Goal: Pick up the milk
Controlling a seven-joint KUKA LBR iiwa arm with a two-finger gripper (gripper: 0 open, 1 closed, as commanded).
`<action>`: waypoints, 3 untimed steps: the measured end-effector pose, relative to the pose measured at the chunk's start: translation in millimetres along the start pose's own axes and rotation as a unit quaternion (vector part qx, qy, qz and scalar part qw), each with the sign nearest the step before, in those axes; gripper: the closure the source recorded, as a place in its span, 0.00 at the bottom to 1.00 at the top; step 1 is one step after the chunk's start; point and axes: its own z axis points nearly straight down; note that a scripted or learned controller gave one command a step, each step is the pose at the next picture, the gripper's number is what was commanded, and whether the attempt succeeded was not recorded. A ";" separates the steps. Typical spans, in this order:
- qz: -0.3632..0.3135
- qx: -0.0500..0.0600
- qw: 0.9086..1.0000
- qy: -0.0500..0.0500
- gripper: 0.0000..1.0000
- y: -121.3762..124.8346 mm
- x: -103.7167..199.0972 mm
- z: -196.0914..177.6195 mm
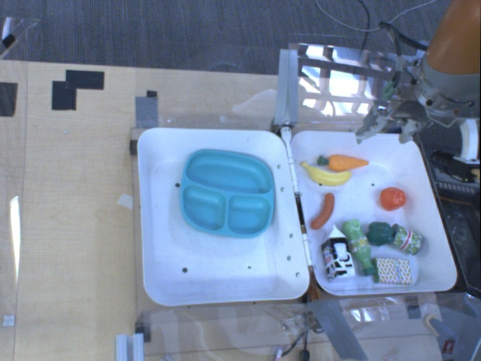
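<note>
The milk carton [338, 256] stands at the near left corner of the right bin [434, 194], close against a green bottle [358, 244] on its right. It looks like a small toy: light, stiff and smooth-sided, likely to tip. Gripping its 2 flat sides below the peaked top seems best. The gripper [388, 130] hovers over the bin's far edge, fingers spread, holding nothing.

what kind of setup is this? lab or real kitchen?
Likely a robot manipulation lab, not a kitchen: two white bins on a wooden bench, toy food such as a milk carton and banana, and black marker patches on the benchtop.
</note>
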 end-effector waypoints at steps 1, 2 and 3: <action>0.014 0.000 1.000 0.000 0.00 -20.1 -25.3 50.1; -0.043 -0.002 0.999 -0.001 0.00 4.5 -28.1 29.2; -0.106 0.000 0.994 0.000 0.00 -48.0 -2.2 147.7</action>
